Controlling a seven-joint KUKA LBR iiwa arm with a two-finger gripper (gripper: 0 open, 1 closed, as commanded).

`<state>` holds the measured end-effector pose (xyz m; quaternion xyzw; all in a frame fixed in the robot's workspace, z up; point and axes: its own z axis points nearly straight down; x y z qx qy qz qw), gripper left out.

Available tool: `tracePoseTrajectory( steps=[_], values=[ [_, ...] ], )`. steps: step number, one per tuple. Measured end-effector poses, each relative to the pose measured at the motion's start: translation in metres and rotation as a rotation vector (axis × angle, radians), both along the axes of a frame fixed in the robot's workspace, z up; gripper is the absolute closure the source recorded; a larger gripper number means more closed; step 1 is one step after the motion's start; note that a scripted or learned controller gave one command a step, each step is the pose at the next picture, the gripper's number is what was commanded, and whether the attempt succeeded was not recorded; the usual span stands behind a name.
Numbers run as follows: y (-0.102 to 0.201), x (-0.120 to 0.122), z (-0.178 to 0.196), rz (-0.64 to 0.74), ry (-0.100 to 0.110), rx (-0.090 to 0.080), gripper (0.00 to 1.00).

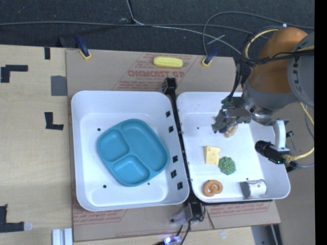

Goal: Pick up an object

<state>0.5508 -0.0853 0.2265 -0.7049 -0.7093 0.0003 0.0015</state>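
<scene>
My gripper point(224, 125) is low over the upper middle of the right bin point(194, 106). A small tan object point(232, 132) lies right at its tip, partly covered by it, and I cannot tell whether it is gripped. Below it in the same bin lie a yellow wedge point(212, 154), a green broccoli-like piece point(227, 165), a brown pretzel point(212, 188) and a silver can point(254, 188) on its side.
In the left bin point(82, 106) rests a blue divided plate point(133, 151). A yellow item point(167, 62) sits on the cardboard behind the bins. Black clips line the divider point(176, 131) between the bins. Cables hang above the arm.
</scene>
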Motion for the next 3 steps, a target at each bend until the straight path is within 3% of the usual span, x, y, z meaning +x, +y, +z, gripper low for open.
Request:
tracePoseTrajectory(
  steps=[1,3],
  values=[
    [0.064,-0.009,0.001,0.001,0.000,0.000,1.00],
    [0.161,-0.029,0.011,0.001,0.000,0.000,1.00]
  ],
)
